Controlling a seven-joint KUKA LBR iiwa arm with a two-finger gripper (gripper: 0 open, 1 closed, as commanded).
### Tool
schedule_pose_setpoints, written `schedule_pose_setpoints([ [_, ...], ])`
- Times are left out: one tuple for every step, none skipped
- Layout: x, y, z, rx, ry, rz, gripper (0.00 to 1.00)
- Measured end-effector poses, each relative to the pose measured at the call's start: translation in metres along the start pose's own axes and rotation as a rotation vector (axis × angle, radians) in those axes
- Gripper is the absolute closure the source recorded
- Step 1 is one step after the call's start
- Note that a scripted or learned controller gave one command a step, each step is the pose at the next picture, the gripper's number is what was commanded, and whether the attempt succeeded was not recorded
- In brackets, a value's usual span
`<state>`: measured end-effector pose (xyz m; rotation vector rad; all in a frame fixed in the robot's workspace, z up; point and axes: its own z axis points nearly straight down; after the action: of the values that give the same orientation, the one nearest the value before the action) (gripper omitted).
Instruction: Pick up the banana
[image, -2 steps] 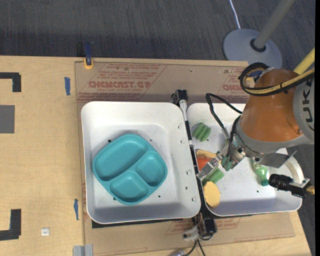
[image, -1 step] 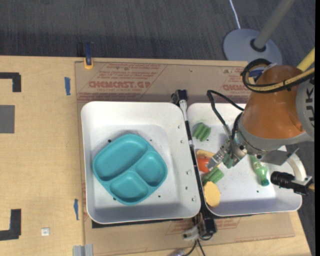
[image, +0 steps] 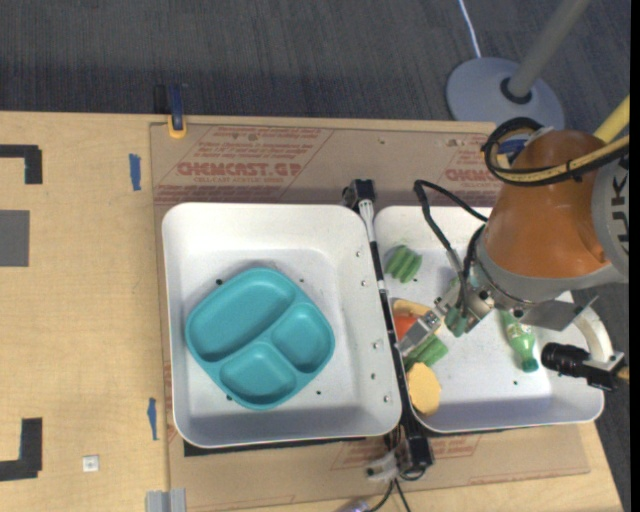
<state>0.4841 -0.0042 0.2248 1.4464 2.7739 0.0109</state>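
Reaching into the right bin (image: 560, 405), the gripper (image: 432, 328) hangs low over a tight cluster — an orange-red piece (image: 404, 322), a green piece (image: 428, 351) — w/ the banana (image: 424, 386) just beside, near the bin's front-left corner. Whether the fingers are open can't be told; nothing visibly held. Risk: closing on a neighbour instead, since items crowd together. Also in this bin: green ridged item (image: 403, 263), green bottle (image: 522, 344). Left bin (image: 200, 235) holds a teal divided plate (image: 260, 336).
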Motion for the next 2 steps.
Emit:
schedule_pose_setpoints([
  [-0.0008,0.0013,-0.0102,-0.004,-0.003,0.000,1.00],
  [-0.0007,0.0013,-0.0101,-0.003,-0.003,0.000,0.00],
])
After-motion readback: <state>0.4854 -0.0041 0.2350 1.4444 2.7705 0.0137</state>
